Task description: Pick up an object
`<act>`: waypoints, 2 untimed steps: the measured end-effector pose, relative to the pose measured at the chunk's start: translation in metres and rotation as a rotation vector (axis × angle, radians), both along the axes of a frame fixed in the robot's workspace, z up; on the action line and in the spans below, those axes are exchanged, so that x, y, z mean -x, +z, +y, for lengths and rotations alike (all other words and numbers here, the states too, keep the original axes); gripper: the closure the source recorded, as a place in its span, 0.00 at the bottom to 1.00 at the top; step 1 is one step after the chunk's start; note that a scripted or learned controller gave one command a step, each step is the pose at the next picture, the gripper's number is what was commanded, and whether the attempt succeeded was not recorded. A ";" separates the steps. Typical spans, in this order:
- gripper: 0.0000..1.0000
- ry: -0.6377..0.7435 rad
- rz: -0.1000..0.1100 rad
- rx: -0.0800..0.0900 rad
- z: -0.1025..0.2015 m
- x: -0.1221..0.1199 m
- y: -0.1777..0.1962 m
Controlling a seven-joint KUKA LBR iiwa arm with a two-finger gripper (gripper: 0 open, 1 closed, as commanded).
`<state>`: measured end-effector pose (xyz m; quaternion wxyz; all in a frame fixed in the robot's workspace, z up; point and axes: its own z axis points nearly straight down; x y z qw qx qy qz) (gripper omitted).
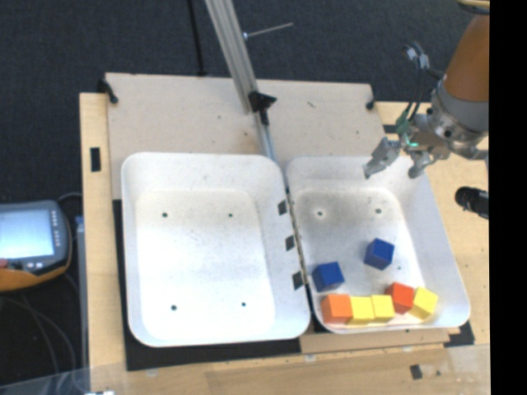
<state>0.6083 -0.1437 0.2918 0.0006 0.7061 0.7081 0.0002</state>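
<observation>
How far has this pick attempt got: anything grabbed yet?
Nothing is picked up yet. The claw hangs open, holding nothing, over the far edge of the right bin. The two blue blocks and the orange, yellow and red blocks along the near wall all lie in the bin. Descent, grasp and lift remain.

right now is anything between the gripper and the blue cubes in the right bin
Nothing visible. The gripper, fingers open, hangs over the right bin's far edge, and only bare bin floor lies between it and the two blue cubes. The other blocks sit beyond them along the near wall.
</observation>
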 end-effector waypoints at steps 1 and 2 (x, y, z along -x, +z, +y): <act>0.00 0.002 0.003 -0.001 0.048 0.021 -0.028; 0.00 -0.010 0.010 0.001 -0.032 0.093 -0.134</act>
